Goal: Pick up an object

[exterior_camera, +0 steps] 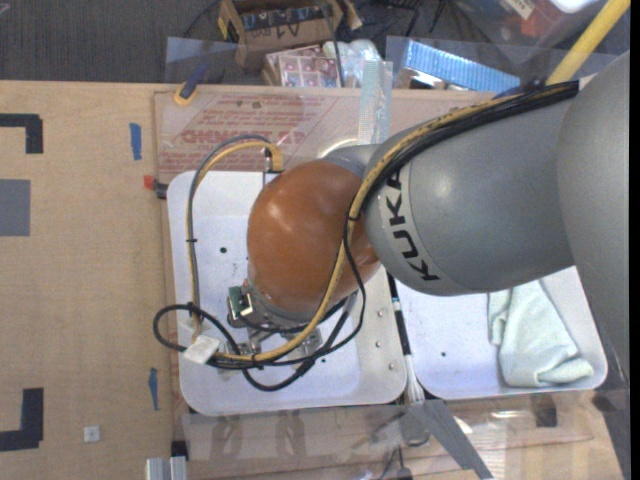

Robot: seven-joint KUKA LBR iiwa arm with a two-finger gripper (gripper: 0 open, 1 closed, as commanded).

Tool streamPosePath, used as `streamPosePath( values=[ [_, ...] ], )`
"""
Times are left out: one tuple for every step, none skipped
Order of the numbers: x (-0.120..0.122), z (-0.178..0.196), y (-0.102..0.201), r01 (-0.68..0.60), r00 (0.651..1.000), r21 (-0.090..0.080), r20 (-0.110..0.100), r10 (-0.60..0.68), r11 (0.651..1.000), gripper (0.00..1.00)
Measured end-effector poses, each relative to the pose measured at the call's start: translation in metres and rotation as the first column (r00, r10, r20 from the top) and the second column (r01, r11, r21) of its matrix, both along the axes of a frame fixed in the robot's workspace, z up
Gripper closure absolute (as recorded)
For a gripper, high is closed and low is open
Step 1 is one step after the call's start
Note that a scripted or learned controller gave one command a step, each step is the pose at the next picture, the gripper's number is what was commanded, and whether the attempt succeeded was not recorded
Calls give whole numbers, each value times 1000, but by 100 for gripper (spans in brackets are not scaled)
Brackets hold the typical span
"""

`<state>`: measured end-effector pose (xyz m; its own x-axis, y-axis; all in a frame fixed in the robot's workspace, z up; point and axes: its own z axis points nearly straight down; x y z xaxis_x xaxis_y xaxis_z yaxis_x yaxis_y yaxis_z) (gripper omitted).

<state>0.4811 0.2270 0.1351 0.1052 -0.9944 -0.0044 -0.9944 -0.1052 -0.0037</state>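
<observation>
Cloth (535, 336), pale and crumpled, lies bunched against the right edge of the right bin (455, 373), reaching toward that bin's near right corner; it looks soft and folded over itself, whitish with a faint green cast. It is the one loose object I can make out, and it sits well apart from the arm's wrist.

Two white bins stand side by side on the bench. The grey arm (500, 198) crosses from the right above the right bin, and its orange band (300, 238) hangs over the middle of the left bin (195, 268). Below the band the wrist points down into that bin, with yellow and black cables (215, 353) looping round it. The gripper (262, 320) is hidden beneath the wrist, so whether it is wide, narrow or holding anything cannot be told.

The bench (80, 268) is pale wood with black corner marks and bits of blue tape. Beyond its far edge lie a cardboard box (275, 18), small cartons and clutter on dark floor.
</observation>
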Motion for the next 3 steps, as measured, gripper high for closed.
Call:
streamPosePath(
  values=[
    [0,-44,-62,336,942,5,3,-336,942,0],
    [3,-44,-84,680,733,11,4,-680,733,0],
    [4,-32,-80,676,736,20,8,-676,736,100]
  ],
)
